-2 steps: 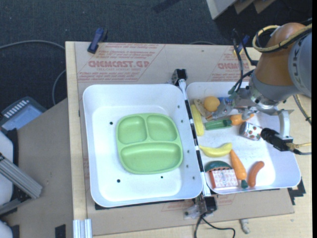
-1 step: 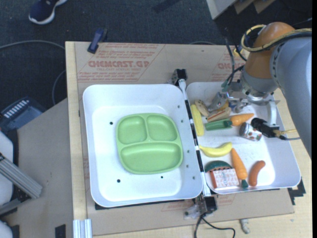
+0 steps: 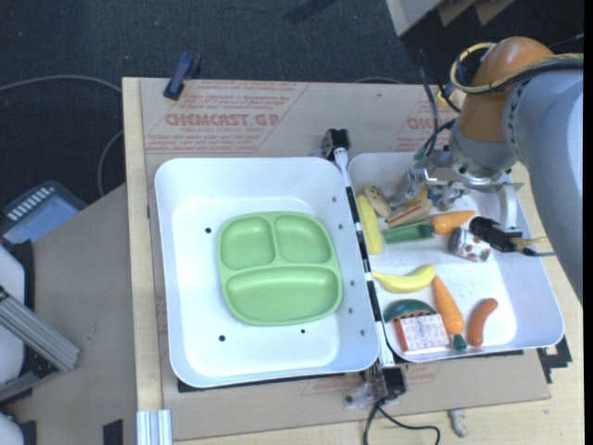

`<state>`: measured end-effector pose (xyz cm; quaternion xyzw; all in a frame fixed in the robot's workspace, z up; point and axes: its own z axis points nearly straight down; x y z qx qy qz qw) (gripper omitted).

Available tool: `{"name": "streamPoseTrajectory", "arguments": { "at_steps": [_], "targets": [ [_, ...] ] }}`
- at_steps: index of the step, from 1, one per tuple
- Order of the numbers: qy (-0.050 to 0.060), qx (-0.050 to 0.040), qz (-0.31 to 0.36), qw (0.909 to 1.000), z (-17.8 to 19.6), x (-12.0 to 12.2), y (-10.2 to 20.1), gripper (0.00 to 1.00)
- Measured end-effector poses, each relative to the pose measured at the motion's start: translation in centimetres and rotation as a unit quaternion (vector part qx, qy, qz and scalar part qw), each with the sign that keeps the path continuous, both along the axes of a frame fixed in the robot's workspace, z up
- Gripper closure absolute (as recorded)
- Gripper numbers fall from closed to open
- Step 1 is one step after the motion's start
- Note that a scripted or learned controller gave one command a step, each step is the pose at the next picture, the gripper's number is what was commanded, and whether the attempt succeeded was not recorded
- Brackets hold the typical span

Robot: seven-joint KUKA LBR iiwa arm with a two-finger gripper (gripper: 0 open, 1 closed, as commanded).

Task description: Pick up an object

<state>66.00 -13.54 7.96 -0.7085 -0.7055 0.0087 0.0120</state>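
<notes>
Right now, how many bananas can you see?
2. One banana lies along the right bin's left wall; the other banana lies mid-bin. More may hide under the arm.

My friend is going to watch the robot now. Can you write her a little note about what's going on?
Pincer: low over the back of the right bin, among the toys; can't tell if it's open or shut.
Toys: banana, carrot, sausage and more, all lying in the right bin.
Left bin: holds a green tray.
Done: nothing seen lifted.
Left: grab one toy and lift it.
</notes>
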Motion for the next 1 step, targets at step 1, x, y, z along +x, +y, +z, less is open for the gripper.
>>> {"name": "streamPoseTrajectory", "arguments": {
  "at_steps": [1],
  "targets": [
    [0.006, 0.0001, 0.001, 1.0, 0.93, -0.22, -0.02, 1.0]
  ]
}}
